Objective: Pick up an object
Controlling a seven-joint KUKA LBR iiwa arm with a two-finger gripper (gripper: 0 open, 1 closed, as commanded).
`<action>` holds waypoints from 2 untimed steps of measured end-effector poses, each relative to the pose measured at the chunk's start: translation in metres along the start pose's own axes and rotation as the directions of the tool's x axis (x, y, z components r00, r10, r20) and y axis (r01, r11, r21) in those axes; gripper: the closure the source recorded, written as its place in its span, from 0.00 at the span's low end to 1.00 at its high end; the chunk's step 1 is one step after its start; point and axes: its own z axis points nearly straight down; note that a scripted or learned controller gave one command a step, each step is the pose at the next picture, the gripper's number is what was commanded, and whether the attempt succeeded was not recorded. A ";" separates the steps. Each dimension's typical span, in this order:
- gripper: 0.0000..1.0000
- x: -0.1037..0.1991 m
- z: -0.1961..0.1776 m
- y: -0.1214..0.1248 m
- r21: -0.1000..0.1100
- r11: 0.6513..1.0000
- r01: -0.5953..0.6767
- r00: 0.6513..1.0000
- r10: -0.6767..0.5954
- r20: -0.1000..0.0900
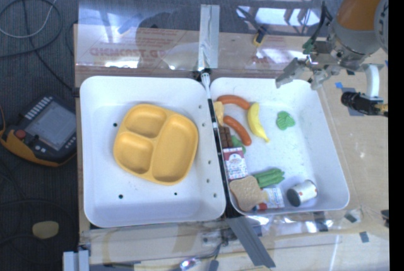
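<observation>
- Watching the two-finger grey gripper (pixel 302 71) hang over the far right corner of the right white shallow bin (pixel 328 137), fingers spread wide, nothing between them.
- No target committed as I read it; every candidate sits in the right bin, mostly along its left wall and near edge.
- Right bin contents: orange-red plastic sausage (pixel 233 101) near the far left corner, a second one (pixel 237 130) just below it, yellow plastic banana (pixel 255 122) beside them, small green leafy plastic piece (pixel 285 119) alone mid-bin.
- Along the left wall: red-and-white small carton (pixel 235 163), dark thin bar (pixel 223 137) above it.
- Near edge: tan toast-shaped slice (pixel 245 190), green plastic pepper-like piece (pixel 269 177), silver cylindrical can on its side (pixel 302 192), a small labelled packet (pixel 271 199) between slice and can.
- Left white shallow bin (pixel 95 137) holds one yellow three-compartment plastic plate (pixel 156 142), compartments bare.
- Risk 1: items on the left wall are touching or overlapping; a descent there likely pinches two or knocks one aside.
- Risk 2: carton and bar hug the divider; a finger could land on the bin wall.
- Risk 3: can is lying on its side and may roll out of the closing fingers.
- Risk 4: banana and sausages are smooth and curved; I'd expect slip on an off-centre grab.
- Safest bet in my view: the isolated green piece, nearest the gripper.
</observation>
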 end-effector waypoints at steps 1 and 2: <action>0.00 0.000 0.000 0.000 0.000 1.000 0.000 1.000 0.000 0.000; 0.00 0.028 0.153 0.000 -0.001 0.989 -0.149 0.989 0.149 0.004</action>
